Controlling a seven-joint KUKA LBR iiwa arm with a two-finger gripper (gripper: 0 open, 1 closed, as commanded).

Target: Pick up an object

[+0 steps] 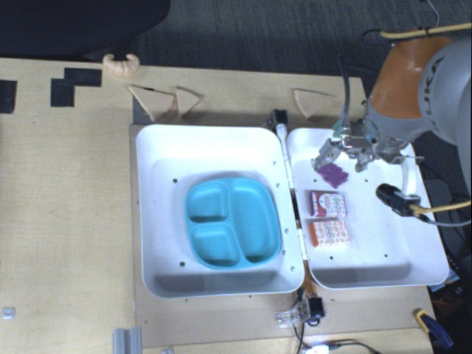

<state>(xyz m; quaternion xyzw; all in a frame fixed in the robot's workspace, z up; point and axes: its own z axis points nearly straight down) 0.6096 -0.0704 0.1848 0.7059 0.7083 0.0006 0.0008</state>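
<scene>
On the desk (66,220) we see two white bins side by side: the left bin (158,190) holds a blue divided tray (232,223), and the right bin (398,249) holds two small printed packets (327,217), one just nearer than the other, and a purple object (333,174) at its far left. The jaws (345,155) hang spread over the far part of the right bin, one finger just above the purple object, and we see nothing gripped between them.
</scene>
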